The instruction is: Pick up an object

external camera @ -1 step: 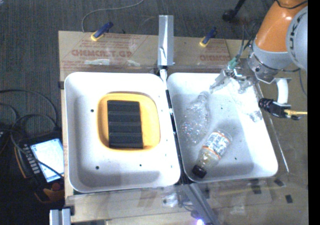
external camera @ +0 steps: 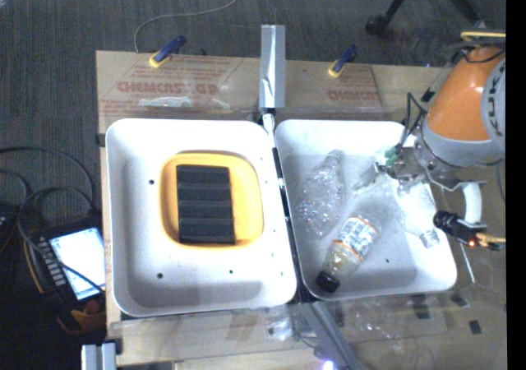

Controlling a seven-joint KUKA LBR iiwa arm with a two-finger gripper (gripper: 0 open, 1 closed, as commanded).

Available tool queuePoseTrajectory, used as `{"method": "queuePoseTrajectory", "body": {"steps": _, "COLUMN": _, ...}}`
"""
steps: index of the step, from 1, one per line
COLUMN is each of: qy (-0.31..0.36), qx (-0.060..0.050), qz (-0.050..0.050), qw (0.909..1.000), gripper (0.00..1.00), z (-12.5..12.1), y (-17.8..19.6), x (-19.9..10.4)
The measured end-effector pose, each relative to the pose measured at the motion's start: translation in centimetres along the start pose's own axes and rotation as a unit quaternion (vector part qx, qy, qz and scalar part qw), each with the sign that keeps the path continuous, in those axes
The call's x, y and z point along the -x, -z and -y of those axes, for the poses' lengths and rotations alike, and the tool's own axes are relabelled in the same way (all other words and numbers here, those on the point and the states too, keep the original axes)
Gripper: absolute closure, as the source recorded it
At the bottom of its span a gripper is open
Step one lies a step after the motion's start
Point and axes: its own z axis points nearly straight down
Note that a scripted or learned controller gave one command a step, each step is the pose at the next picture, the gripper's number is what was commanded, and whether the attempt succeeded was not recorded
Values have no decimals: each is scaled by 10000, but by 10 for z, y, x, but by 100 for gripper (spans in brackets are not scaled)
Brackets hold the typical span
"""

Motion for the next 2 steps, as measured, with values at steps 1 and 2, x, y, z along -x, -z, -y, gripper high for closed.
{"method": "queuePoseTrajectory", "body": {"steps": 1, "qy": 288, "qx": 40, "qz": 6, "qw": 9996, "gripper": 0, "z": 45, "y": -62, "x": 20}}
{"method": "queuePoseTrajectory", "body": {"steps": 2, "qy": -170, "qx": 66, "qz": -74, "qw": 9998, "gripper": 0, "z": -14, "y": -63, "x": 34}}
